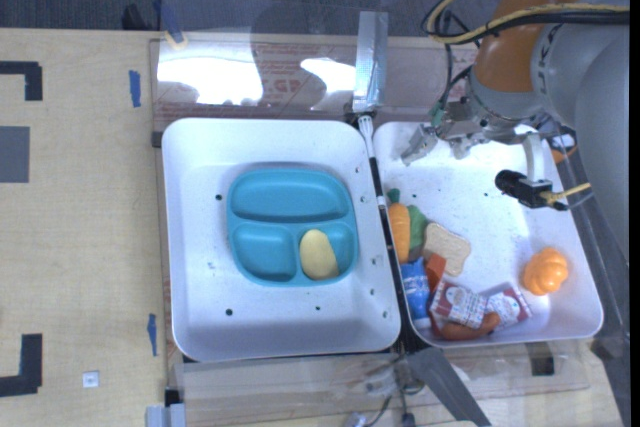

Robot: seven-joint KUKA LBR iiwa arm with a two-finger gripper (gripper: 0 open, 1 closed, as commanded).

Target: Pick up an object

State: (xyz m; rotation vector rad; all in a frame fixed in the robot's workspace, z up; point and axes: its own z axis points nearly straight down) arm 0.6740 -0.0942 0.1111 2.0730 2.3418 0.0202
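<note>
Packet (470, 307), red and white, is the closest thing, lying at the near edge of the right bin (585, 315) with something red-orange poking out from under it. Just left of it there's a blue pack (415, 290) against the bin's left wall, partly buried, so I can't read what it is. An orange ball (545, 270) sits apart on the right side. A bit further back, a tan cracker (447, 245) leans on an orange-and-green thing (399, 227), maybe a toy carrot, honestly hard to say.

The left bin (190, 245) has a blue tray (285, 205) with a yellow lump (318, 253) in its near-right compartment.

Further in, a black piece with a yellowish tip (528, 187) hangs over the right bin. I can't tell if it's a loose object or part of the robot.

The tool (470, 137) is over the far end of the right bin, well apart from the pile and with nothing in it that I can see. Open or closed, I can't tell, it's a blurry grey tangle. The arm (590, 85) comes in from the right, cut off by the frame, bent down at the orange band (515, 35), with cables (455, 5) looping beside it. Glare on the clear panel (250, 75) behind the left bin washes that area out.
</note>
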